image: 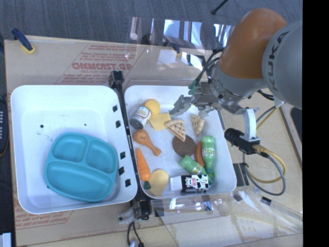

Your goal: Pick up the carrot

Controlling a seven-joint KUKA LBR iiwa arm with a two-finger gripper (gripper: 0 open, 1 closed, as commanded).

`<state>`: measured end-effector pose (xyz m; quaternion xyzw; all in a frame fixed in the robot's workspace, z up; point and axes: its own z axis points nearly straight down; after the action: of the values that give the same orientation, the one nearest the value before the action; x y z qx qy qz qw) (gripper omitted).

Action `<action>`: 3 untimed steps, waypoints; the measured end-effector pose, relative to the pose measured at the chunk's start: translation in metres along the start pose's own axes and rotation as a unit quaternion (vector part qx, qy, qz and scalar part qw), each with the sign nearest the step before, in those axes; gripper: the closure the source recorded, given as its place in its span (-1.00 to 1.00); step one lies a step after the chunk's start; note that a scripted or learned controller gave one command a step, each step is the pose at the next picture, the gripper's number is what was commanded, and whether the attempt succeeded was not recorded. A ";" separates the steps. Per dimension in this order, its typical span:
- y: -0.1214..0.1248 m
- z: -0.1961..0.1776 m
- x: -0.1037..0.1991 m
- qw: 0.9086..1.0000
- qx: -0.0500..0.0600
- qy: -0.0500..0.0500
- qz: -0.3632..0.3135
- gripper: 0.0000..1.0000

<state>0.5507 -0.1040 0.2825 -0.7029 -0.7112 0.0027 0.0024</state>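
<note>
The carrot [142, 164], orange with a green tip, lies along the left wall of the right bin [227, 164], near its front corner. It touches a yellow fruit [159, 179] at its lower end. My gripper [192, 106] hangs over the back of the same bin, above a wedge of bread [198, 123] and a pizza slice [177, 130]. It is well away from the carrot, up and to the right of it. Its fingers [180, 105] stand apart, open, with nothing between them.
The right bin also holds a lemon [151, 107], a can [139, 118], cheese [160, 121], a drumstick [146, 140], a brown disc [184, 145], two green bottles [207, 153] and a milk carton [195, 182]. A blue divided plate [81, 166] lies in the left bin [31, 112].
</note>
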 end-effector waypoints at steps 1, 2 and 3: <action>0.036 0.120 0.013 0.999 0.006 0.000 -0.047 -1.00; 0.027 0.193 0.012 1.000 0.002 0.000 0.013 -1.00; 0.028 0.182 0.011 1.000 0.003 -0.002 0.009 1.00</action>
<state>0.5768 -0.0930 0.1001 -0.7090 -0.7052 0.0065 0.0034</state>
